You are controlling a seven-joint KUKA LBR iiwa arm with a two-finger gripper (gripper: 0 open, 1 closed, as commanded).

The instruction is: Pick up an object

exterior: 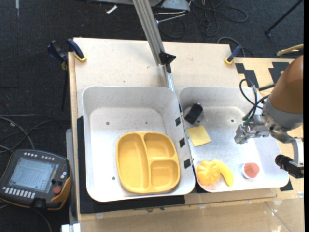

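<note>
The right bin holds a black block at its back left and a flat yellow square just in front of it. An orange-yellow round fruit and a yellow banana lie together at the front edge. At the front right sits a small red and white piece. My gripper hangs over the right half of this bin, above bare floor, apart from every object. It is right of the yellow square and behind the red piece.
The left bin carries a yellow divided plate. A slanted metal rail runs down to the wall between the bins. A teach pendant lies off the bench at left.
</note>
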